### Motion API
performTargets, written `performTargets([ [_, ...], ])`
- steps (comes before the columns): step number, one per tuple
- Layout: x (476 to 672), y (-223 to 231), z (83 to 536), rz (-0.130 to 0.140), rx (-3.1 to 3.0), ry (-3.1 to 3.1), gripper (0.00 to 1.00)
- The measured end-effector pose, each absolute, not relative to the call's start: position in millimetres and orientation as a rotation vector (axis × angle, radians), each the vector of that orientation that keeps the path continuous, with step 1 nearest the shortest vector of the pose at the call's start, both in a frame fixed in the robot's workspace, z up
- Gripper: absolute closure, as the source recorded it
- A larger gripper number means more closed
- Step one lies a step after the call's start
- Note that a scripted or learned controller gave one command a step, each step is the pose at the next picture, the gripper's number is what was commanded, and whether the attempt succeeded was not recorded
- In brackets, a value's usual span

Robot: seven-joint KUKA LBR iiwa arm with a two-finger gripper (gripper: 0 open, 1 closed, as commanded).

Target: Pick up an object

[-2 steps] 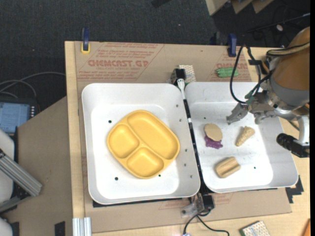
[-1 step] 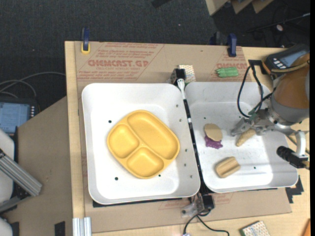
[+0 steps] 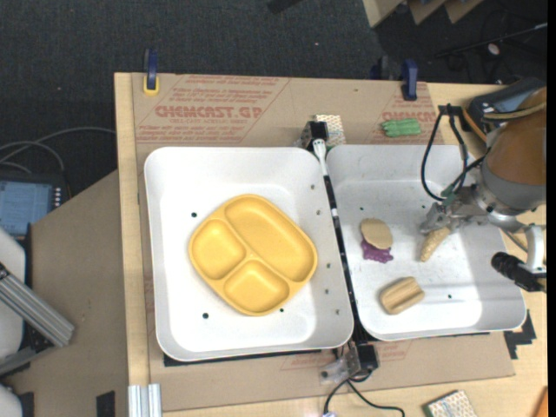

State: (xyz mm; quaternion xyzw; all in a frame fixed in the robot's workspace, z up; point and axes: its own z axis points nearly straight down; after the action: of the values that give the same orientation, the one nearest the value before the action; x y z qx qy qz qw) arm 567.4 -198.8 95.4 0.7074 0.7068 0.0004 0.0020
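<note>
The right bin holds three loose things. A pale elongated piece lies near the bin's middle. My gripper sits directly over its upper end, coming in from the right on the grey arm with the orange band. A tan round piece rests on a small purple item to the left. A tan block lies toward the front. Whether the gripper touches the pale piece is unclear.
The left bin carries a yellow divided plate. A green object lies on the cardboard behind the right bin. Black cables loop down beside the arm. Clamps pin the cardboard at the back corners.
</note>
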Motion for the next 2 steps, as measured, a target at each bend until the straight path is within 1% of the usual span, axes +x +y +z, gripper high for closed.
performTargets([
  [1,575.3,-134.2,84.2,0.001,2.218,2.231,1.00],
  [2,616.3,-63.8,191.9,0.015,2.205,2.224,1.00],
])
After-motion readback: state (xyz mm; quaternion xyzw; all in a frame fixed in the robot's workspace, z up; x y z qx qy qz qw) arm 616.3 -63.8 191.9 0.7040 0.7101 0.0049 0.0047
